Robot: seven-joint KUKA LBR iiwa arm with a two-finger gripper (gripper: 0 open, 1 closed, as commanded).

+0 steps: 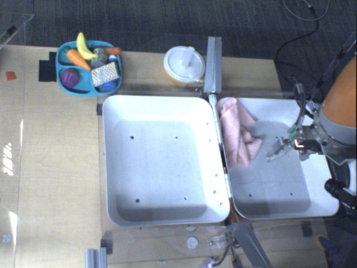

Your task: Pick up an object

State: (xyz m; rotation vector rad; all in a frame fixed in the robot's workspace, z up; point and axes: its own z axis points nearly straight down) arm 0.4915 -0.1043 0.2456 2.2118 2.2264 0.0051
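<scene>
Landmark: the right bin (312,208), the one nearer the arm; every place below is given from it.
Pink cloth (237,134): crumpled in a long heap against the left wall of the right bin, running from its far corner toward the middle.
Pincer (277,149): hanging over the middle of the right bin, just to the right of the pink cloth and apart from it; two thin fingers look slightly spread with nothing between them.
Arm (340,102): reaching in over the right edge of the right bin.
Risk, missed grasp: the pincer may close beside the heap, since it sits off to one side of it.
Risk, slipping: soft folds may give way, so only an edge is pinched and drops out on lifting.
Risk, wall: the cloth hugs the left wall, so a finger may strike it.
Hard to make out: the fingertips are thin and blurred; their height above the bin floor cannot be told.
Left bin (111,149): touching the right bin's left side.
Surface (56,166): pale wood, under both bins.
</scene>
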